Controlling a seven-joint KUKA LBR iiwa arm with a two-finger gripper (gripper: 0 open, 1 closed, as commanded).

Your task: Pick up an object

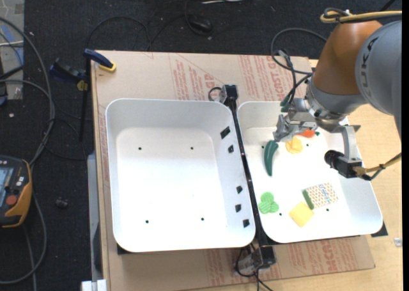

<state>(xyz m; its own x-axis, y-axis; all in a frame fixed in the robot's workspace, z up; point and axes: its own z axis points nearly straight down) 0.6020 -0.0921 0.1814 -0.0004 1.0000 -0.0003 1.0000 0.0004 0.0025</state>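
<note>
Grey two-finger gripper [291, 131] low in right white bin [358, 219], over small yellow-orange toy [294, 145], beside dark green pepper-shaped piece [270, 157], finger state unclear.

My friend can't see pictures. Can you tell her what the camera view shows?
A grey and orange robot arm reaches its hand into the right white bin, above small toys: a green pepper, a yellow block and a patterned box. The left bin sits beside it.

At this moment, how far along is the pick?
Done: the gripper is down in the right bin, by the orange and yellow pieces. In hand: nothing visibly between its fingers. Left: a grasp and lift; the green pepper, green toy, yellow block and patterned block lie untouched.
</note>
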